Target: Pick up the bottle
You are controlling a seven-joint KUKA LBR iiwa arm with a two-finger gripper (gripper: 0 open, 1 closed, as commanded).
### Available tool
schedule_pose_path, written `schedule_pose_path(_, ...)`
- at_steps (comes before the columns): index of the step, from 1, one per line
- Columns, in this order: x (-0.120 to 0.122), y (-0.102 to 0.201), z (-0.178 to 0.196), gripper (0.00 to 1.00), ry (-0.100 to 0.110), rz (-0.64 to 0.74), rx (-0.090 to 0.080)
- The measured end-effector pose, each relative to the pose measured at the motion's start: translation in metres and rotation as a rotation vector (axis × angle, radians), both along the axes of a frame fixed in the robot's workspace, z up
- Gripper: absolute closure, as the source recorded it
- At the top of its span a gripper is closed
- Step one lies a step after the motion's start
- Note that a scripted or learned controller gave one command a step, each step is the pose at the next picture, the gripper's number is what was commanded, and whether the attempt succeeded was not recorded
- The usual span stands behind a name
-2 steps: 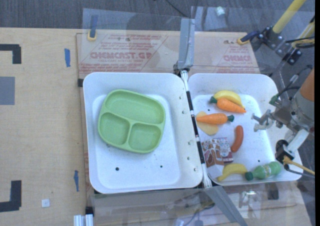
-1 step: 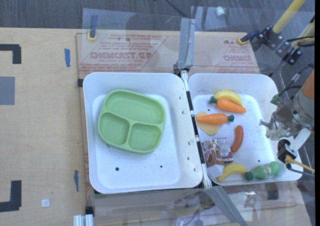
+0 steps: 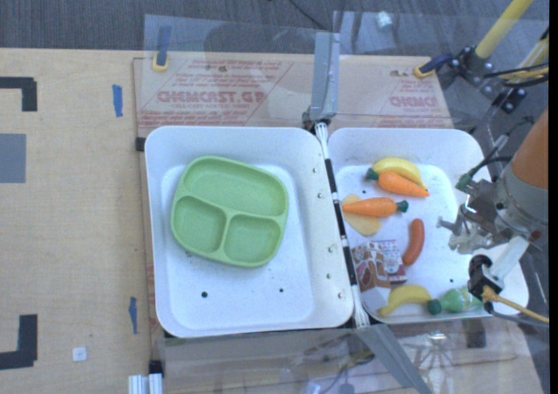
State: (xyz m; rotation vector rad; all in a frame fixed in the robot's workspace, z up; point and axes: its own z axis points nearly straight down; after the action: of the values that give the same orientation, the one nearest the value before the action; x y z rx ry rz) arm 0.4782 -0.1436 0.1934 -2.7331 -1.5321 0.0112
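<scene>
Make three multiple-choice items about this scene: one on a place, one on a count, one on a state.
1. Where does the green bottle lie?
A. right bin, near corner
B. on the green tray
C. outside both bins

2. How many carrots are in the right bin?
A. one
B. two
C. four

3. What is in the green tray?
A. a banana
B. the bottle
C. nothing

Answers: 1 A, it lies beside a banana at the near edge. 2 B, two orange carrots. 3 C, its three compartments are bare.
</scene>
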Motion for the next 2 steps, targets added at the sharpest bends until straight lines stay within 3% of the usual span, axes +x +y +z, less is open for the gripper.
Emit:
schedule_pose_path(1,0.000,-0.002,0.006,1.00,-0.003,0.379,0.003)
schedule_pose_path(2,0.068,0.009,0.239,1.00,-0.006,0.430,-0.002)
